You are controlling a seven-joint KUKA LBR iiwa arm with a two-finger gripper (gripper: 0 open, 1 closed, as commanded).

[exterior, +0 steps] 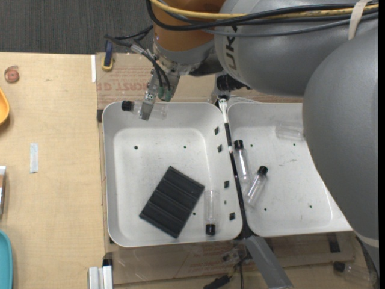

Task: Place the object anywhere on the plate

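Here, your gripper (146, 109) sits over the far rim of the left bin (114, 179), hanging from the orange-banded wrist at the top of the camera view. Between its pale fingers (148, 103) you can see a clear vial (137, 107) with a black cap, lying roughly level, its cap poking out toward the left just above the bin's back edge. The fingers look closed on the vial's clear body, though the plastic is so see-through that the exact contact is hard to make out.

Below it, well apart, a black ribbed plate (172, 201) lies flat and turned at a slant on the left bin's floor. Just beside the plate's right edge lies a second vial (210, 212), cap toward you.

In the right bin (289, 221) you have two more vials: one (240, 159) along the divider between the bins, another (256, 185) near it, tilted. The arm's grey bulk covers that bin's right side.
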